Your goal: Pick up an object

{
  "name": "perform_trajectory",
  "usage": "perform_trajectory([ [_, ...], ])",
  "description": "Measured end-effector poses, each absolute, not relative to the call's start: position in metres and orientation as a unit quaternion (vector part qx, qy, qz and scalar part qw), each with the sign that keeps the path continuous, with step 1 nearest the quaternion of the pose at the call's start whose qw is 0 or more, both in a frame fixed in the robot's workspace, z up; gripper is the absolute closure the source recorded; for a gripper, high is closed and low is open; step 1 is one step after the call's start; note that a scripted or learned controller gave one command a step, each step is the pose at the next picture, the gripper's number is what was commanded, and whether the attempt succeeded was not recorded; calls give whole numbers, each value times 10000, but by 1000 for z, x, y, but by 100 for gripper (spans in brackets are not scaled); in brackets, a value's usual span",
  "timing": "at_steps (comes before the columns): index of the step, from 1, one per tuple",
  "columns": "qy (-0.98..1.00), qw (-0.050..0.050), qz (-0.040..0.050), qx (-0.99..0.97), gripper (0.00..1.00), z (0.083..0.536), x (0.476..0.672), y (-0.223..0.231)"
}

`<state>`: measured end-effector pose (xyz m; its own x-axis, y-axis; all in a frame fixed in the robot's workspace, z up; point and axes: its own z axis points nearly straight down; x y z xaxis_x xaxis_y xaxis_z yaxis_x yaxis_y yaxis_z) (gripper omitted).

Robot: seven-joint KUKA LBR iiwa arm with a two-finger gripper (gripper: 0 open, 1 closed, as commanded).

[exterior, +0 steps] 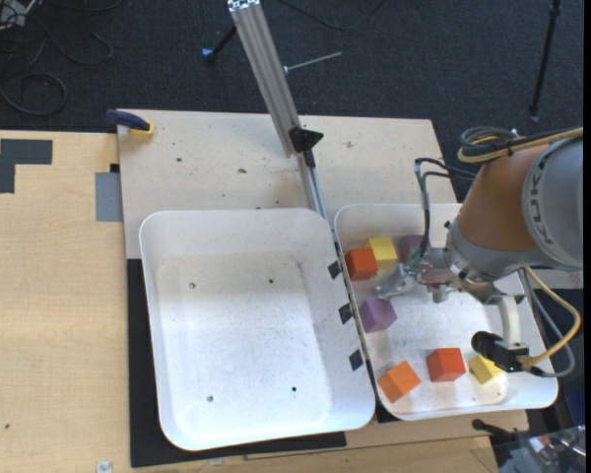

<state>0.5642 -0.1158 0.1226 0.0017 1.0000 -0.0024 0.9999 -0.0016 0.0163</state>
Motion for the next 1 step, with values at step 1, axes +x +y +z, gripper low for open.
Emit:
perform_trajectory([
  [1,7025,59,47,7116,100,130,564,-117],
])
